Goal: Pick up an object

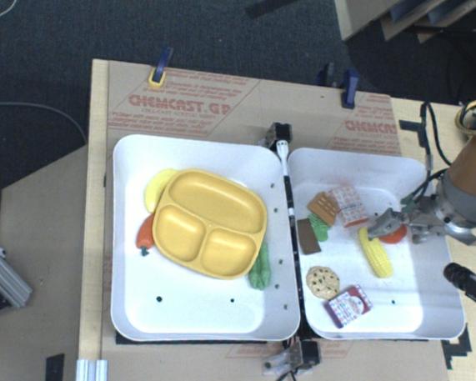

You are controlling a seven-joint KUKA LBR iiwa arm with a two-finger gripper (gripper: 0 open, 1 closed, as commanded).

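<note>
**A:** What writing can you read on the worktop (231, 93)?

**B:** Red print on the brown board under the bins. Behind the left bin (124, 241) it reads "CHEMCAST G.P", with smaller lines below that are too fine to make out. The same word starts again behind the right bin (426, 325), cut off after "CHEMCAS". A yellow clamp (159, 69) and a blue clamp (349, 87) grip the board's far edge.

**A:** Any labels on the objects themselves?

**B:** A red and white packet (348, 306) at the near side of the right bin has printing on it, but it is too small to read. Another pale packet with red marks (350, 205) lies near the far side, just beside a brown waffle-like piece (323, 207).

**A:** Where is the hand?

**B:** The hand (383, 227) is low in the right bin, reaching in from the right. It sits over a red item (394, 235), with the yellow corn cob (376, 253) touching or just beside it. Whether it is apart or together, I cannot tell.

**A:** What else is in that bin?

**B:** A cookie (322, 281), a dark brown bar (307, 236) and a small green piece (319, 229).

**A:** And the left bin?

**B:** A yellow divided tray (210, 223) lies over a banana (156, 188), an orange-red pepper (146, 234) and a green leafy item (261, 268).
</note>
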